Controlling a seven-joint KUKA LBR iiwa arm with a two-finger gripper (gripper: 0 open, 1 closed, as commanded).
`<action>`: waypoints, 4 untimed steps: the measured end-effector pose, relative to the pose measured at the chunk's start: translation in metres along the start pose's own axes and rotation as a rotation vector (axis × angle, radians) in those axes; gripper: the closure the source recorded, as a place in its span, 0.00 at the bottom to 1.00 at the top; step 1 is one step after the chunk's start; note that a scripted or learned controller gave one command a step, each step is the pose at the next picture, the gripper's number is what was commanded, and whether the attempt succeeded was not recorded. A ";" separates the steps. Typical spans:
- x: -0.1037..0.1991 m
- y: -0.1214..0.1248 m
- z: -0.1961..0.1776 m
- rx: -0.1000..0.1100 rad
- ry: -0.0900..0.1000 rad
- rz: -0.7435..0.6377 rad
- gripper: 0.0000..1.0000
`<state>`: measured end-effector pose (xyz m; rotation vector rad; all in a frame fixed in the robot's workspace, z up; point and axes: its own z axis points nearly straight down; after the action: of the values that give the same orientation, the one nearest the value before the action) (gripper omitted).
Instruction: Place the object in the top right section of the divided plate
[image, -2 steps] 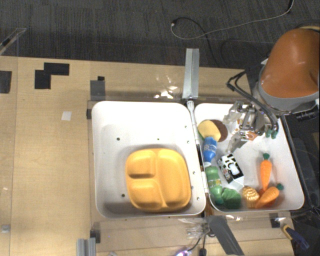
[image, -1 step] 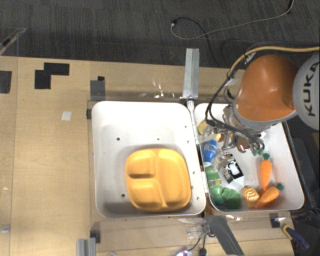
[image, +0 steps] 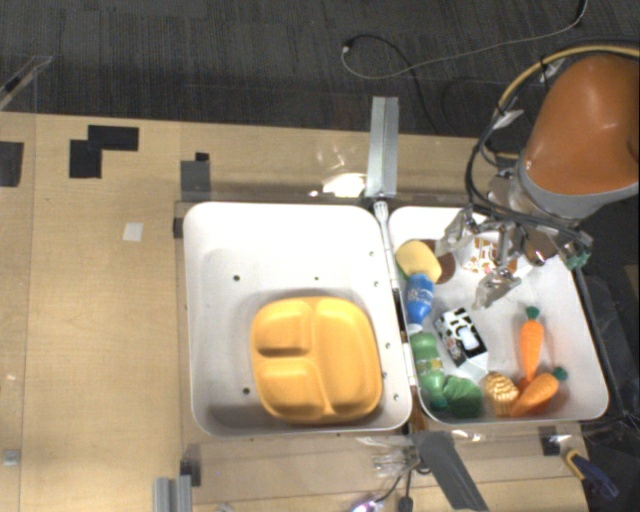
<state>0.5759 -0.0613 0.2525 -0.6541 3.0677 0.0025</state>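
Nearest, in the left bin (image: 210, 300): yellow divided plate (image: 316, 355), sections bare. In the right bin (image: 590, 385): two carrots (image: 531, 340), green toy (image: 450, 393), black-and-white block (image: 461, 335), blue bottle (image: 419, 297), yellow cup (image: 418, 259). Farther back, above that pile: gripper (image: 495, 275), nothing visible between fingers, spread impossible to tell. Picking step, probably not yet done; which object is meant, unclear. Next: descend, close on one toy, carry left to the plate's top right section.

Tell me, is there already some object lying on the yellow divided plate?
No, the yellow divided plate in the left bin has nothing in its sections; the two carrots lie in the right bin.
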 end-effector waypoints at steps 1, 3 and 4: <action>0.005 0.045 0.070 -0.004 0.003 -0.392 0.00; -0.134 0.072 0.070 -0.004 -0.002 -1.057 0.00; -0.083 0.103 0.070 -0.007 -0.001 -1.445 0.00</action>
<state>0.6102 0.0666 0.1825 -2.5198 1.8697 0.0072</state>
